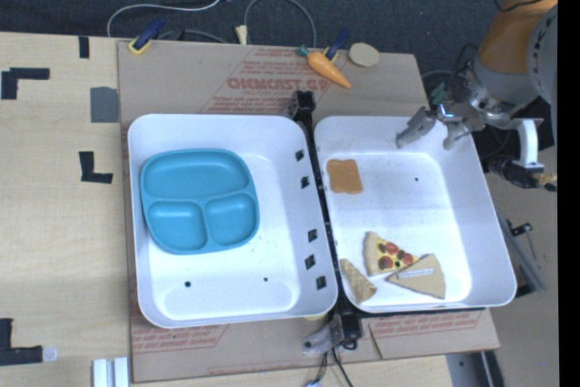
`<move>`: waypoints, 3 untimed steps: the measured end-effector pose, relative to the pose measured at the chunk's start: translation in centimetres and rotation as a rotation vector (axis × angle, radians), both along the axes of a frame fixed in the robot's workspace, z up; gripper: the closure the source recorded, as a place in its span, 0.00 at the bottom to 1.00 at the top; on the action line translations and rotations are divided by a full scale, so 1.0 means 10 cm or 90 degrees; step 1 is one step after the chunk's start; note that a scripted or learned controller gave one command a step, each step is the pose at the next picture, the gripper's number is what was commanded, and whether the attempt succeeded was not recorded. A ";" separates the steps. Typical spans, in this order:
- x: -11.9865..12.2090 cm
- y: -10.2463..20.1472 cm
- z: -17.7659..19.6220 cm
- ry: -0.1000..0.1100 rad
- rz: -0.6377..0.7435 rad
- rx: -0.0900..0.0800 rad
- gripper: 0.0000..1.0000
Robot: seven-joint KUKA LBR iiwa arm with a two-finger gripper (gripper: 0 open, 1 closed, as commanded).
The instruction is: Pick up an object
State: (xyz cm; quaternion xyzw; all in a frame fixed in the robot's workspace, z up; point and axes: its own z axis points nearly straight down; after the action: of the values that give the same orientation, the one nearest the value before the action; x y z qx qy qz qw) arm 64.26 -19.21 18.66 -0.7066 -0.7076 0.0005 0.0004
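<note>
Grey gripper [433, 130], fingers [410, 133] spread and empty, is hovering at the right bin's [489, 222] far edge; should be centring over the toast slice [344, 177] before descending.

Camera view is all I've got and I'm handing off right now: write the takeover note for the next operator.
Gripper: open, holding nothing, over the far right rim of the right bin.
Right bin contents: brown toast square near its left wall; pizza slice, sandwich wedge and a small tan piece along the near edge.
Left bin: blue divided plate.
Outside the bins, on the cardboard: toy carrot and a round tan disc.
Done: nothing picked yet.
Left: descend on one object, close, lift.
</note>
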 end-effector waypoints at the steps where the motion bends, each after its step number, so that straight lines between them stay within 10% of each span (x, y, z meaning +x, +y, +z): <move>1: 0.06 0.91 -0.53 0.003 0.004 0.002 0.00; 3: 0.08 0.92 -1.01 -0.001 0.000 0.000 0.00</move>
State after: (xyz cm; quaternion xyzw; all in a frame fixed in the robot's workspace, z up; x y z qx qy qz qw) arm 65.05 -9.98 8.58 -0.7066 -0.7076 0.0001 -0.0002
